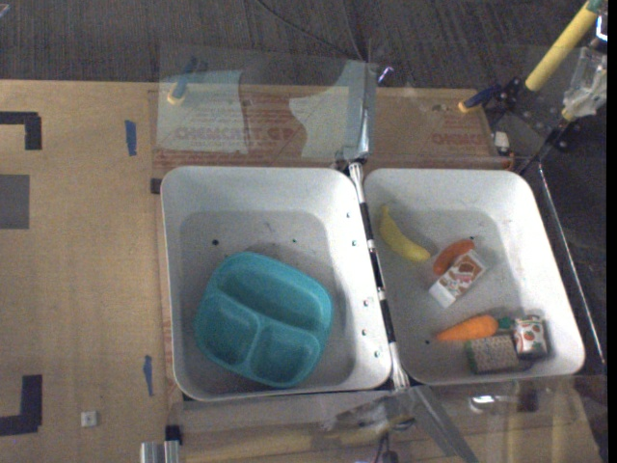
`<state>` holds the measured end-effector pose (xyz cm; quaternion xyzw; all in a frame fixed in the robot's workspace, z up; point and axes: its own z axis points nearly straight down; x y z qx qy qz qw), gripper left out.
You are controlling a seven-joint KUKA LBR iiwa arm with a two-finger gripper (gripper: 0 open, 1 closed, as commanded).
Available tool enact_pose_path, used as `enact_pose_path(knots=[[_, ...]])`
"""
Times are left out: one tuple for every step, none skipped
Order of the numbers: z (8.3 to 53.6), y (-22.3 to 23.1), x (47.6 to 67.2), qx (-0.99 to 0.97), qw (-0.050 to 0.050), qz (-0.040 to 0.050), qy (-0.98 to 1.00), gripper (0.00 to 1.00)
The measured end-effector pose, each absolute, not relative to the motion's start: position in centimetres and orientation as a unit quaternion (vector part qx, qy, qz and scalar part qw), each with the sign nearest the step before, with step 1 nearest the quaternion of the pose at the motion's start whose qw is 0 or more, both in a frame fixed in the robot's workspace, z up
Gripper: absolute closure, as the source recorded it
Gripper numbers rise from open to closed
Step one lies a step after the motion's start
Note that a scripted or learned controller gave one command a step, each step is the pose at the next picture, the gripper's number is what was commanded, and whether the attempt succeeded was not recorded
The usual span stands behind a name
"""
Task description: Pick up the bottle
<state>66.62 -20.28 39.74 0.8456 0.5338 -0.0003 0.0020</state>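
In the right bin (540, 258), near its middle, a small white container with a red label (459, 278) lies on its side; it looks like the bottle. An orange-red piece (453, 255) touches its upper end, and I cannot tell whether that piece is part of it.
The right bin also holds a yellow banana (400, 238), an orange carrot (467, 330), a grey-green block (493, 354) and a small red-and-white box (529, 337). A teal divided plate (263, 318) lies in the left bin (183, 258). A yellow-handled clamp (564, 41) stands beyond the top right.
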Motion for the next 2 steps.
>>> enact_pose_path(knots=[[40.74, -20.23, 66.67, 0.845, 0.003, -0.0005, 0.534, 1.00], [41.73, -20.17, 66.71, 0.845, 0.004, -0.0007, 0.535, 1.00]])
